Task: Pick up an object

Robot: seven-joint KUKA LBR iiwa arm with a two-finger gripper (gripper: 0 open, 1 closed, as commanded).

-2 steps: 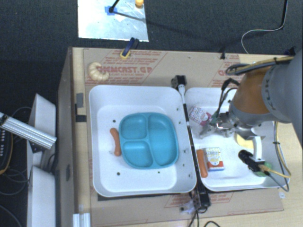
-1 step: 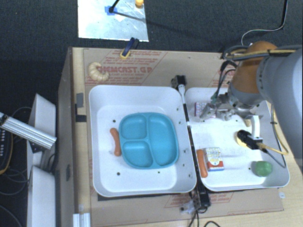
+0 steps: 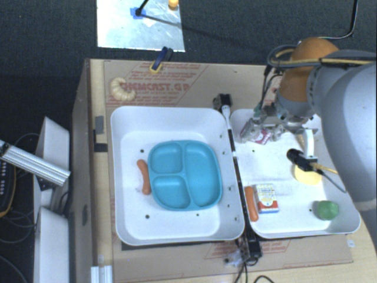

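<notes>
a view from above of 2 shallow white bins side by side on a bench; the grey arm (image 3: 344,105), with its orange band (image 3: 312,50), reaches in from the right, and its gripper (image 3: 261,132) sits low at the far left corner of the right bin (image 3: 277,165), near the wall shared with the left bin (image 3: 126,158); whether the gripper is open or closed cannot be told, and nothing can be made out in its grasp; the loose things in the right bin all lie nearer the camera, apart from the gripper: an orange sausage (image 3: 252,203) along the left wall, a small box (image 3: 267,197) just beside it, a yellow object (image 3: 307,177) toward the right, and a green ball (image 3: 326,209) near the front right corner; the left bin holds a blue plate (image 3: 184,174) with 3 compartments, and a second orange sausage (image 3: 144,177) lies just beside the plate's left edge.
</notes>
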